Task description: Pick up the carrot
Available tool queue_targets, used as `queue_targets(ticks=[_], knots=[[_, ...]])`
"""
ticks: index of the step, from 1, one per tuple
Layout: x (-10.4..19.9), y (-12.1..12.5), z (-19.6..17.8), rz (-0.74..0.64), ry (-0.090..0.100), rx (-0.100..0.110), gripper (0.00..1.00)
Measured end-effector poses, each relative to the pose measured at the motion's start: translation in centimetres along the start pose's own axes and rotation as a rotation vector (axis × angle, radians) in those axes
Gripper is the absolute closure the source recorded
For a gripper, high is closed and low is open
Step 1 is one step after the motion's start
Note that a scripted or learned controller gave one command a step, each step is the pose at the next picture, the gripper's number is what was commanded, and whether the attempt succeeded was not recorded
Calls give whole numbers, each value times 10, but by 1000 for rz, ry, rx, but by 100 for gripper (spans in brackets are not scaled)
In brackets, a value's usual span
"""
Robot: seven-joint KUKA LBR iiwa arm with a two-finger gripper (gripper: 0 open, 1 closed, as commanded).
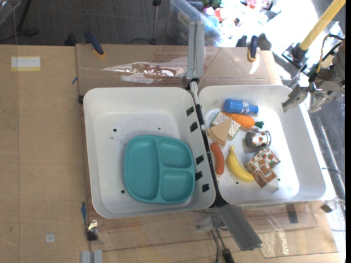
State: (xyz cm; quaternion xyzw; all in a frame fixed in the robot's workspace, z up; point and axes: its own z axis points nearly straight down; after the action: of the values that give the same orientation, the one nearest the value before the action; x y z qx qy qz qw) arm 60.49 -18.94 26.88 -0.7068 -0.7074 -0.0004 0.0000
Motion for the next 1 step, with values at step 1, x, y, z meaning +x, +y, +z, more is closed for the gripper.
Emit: queue_targets(ticks=[1], knots=[[8,42,146,6,0,2,0]])
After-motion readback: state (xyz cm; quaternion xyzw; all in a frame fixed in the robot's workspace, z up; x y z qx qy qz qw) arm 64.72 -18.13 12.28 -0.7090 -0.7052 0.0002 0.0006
